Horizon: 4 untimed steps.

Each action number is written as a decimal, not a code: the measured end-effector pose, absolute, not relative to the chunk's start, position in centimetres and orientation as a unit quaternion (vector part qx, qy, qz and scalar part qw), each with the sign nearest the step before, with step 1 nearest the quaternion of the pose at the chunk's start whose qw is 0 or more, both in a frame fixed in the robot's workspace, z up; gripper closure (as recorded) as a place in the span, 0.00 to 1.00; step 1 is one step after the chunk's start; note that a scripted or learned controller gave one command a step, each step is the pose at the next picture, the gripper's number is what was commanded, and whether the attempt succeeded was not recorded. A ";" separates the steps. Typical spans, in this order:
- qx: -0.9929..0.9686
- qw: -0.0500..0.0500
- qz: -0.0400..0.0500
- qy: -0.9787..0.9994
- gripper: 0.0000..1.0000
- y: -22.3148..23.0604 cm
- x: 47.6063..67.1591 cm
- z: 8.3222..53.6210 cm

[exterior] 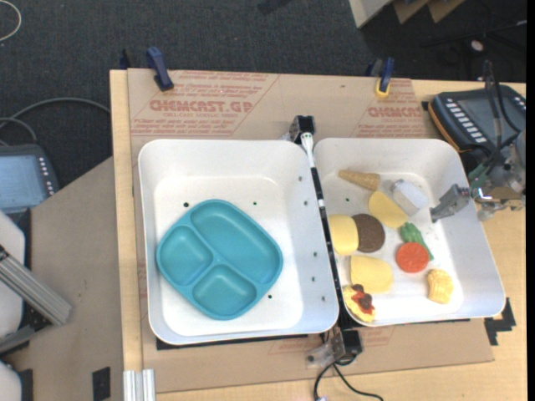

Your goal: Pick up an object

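The right white bin [468,249] holds several toy foods. Among them are a tan cone [359,178], a grey-white block [408,195], a brown disc [369,232] between yellow pieces, a red tomato [411,257] with a green top, and a yellow corn-like piece [440,285]. A yellow piece with red spots [361,302] lies at the bin's front rim. My gripper [451,200] hangs over the bin's right side, just right of the grey-white block and above the tomato. It is small and partly lost against the cables behind it. Nothing shows held in it.
The left white bin [159,165] holds a teal divided plate [219,258]. A control pendant [478,117] with cables lies at the bench's back right. A blue clamp [159,68] and a yellow clamp [384,78] grip the bench's far edge.
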<state>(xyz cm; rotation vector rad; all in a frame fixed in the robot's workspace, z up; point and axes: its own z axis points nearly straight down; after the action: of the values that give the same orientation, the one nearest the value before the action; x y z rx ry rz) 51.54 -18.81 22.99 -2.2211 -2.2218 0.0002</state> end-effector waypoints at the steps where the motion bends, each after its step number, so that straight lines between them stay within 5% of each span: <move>1: -0.707 0.003 0.000 -0.707 0.00 -15.7 48.3 12.2; 2: -0.706 -0.003 -0.001 -0.708 0.00 -10.8 54.9 8.6; 3: -0.706 -0.001 -0.001 -0.709 0.00 -5.8 52.5 18.9; 4: -0.707 0.003 0.001 -0.707 0.00 -3.3 48.3 18.5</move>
<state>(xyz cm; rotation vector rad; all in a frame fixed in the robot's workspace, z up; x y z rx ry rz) 48.35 -3.32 18.45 -2.2170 -2.2187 0.0032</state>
